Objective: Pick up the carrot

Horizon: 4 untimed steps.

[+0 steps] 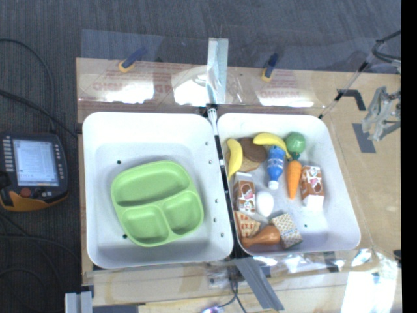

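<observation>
Carrot (294,177) in right bin (339,175), well apart from gripper (380,113).

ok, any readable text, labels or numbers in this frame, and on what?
None can be read.
Handheld screen: lit lines, too small to read.
Small cartons: brown and white print, blurred.
Blue bottle: label too small.
Carrot, green tray: no markings seen.

The gripper (381,114) hangs over the bench (365,194) close to its right edge, toward the far right corner. It looks pale grey and metallic, blurred and small, with its body roughly upright and its tip pointing down toward the bench surface
</observation>
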Tool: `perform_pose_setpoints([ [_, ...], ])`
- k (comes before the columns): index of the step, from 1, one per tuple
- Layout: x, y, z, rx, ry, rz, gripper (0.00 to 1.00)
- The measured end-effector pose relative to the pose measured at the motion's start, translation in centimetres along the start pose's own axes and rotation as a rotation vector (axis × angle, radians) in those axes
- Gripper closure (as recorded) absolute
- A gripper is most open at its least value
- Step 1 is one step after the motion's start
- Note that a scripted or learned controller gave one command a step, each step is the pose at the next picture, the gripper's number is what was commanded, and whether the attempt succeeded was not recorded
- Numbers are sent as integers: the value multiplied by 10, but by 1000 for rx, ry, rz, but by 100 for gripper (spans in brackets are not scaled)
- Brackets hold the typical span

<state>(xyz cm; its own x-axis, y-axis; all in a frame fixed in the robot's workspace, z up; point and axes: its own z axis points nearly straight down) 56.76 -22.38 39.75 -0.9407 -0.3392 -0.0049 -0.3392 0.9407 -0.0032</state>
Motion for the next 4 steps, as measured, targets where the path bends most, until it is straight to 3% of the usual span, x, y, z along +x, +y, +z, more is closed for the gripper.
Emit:
perform_pose_setpoints([
  [1,-47,-16,-78,0,-3,-180,100],
  [2,-97,-33,8,-12,3,-586,100],
  [4,-98,-33,-71,-2,-5,-1156,100],
])
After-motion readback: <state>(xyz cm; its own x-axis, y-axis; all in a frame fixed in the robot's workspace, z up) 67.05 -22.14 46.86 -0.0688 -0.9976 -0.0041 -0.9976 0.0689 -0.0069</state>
